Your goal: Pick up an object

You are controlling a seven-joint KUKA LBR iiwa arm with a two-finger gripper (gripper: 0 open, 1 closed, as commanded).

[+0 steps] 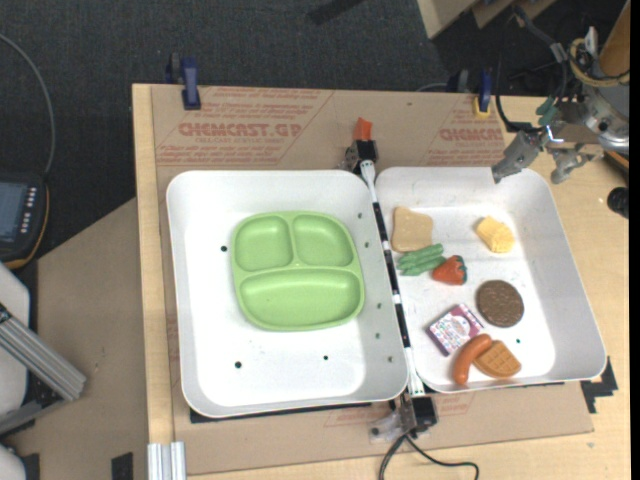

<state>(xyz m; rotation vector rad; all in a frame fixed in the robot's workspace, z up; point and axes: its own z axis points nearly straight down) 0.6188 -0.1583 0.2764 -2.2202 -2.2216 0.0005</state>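
Note:
My gripper (530, 170) hangs over the far edge of the right bin (575, 298), open with nothing between its fingers. Below it in that bin lie a yellow chunk (495, 234), a tan bread slice (412, 228), a green pea pod (420, 260), a red piece with a green top (450, 270), a round brown patty (499, 303), a pink and purple box (454, 328), a sausage (466, 360) and an orange wedge (499, 361). The yellow chunk is the closest item to the gripper.
The left bin (200, 328) holds a green divided plate (297, 268). A black divider rail (390, 278) runs between the bins. Blue clamps (186, 80) and an orange clamp (362, 128) sit on the cardboard at the back edge.

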